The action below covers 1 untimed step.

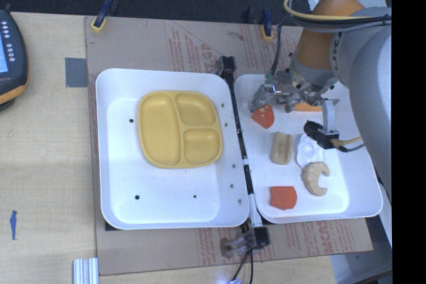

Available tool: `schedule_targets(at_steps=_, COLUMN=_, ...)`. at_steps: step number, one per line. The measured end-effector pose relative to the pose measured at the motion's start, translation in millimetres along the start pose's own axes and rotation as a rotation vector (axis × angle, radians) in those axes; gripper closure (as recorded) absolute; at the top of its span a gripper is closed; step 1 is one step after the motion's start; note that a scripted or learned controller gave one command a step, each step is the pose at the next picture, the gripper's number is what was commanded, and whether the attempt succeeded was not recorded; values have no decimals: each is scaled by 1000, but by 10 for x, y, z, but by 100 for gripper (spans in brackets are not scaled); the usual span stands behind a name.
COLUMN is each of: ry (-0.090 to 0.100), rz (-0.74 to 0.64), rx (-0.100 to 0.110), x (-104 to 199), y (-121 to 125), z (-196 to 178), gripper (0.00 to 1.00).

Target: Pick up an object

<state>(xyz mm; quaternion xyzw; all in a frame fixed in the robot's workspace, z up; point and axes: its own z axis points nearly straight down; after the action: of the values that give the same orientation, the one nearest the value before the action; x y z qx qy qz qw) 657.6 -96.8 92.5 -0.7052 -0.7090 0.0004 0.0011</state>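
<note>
Writing: red print ran across the brown cardboard sheet (200,43) under the bins, too faint and slanted to be read.
Pendant: a dark handheld unit with an orange rim (10,56) lay at the bench's far left edge; its keys and screen were too small to read.
Tape patch: a grey square (76,72) sat on the bench (46,163) just left of the cardboard.
Left bin: a white bin (166,203) carried a yellow three-compartment plate (180,128) lying flat in its upper half.
Clamps: a yellow-tipped clip (100,18) and a blue one (267,22) held the cardboard's far edge.
Right bin: a white bin (353,199) held a red-orange rounded piece (263,118) near its upper left, a tan block (281,147) at centre, a red block (283,197) near the front wall, a pale croissant-shaped piece (316,177) to the right of these, and a whitish piece (307,151) just above the croissant.
Arm: the grey arm (373,76) entered from the right, its orange band (326,30) above the wrist, reaching down over the right bin's far corner.
Gripper: the gripper (266,102) hung just above the red-orange rounded piece, close to or touching it; whether it was released or clenched could not be told, and no object showed between its tips.
</note>
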Motion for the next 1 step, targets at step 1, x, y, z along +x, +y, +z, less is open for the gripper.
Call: schedule_targets(at_steps=1, ry=0, rz=0, rx=2, x=42, y=-14, z=4, gripper=0)
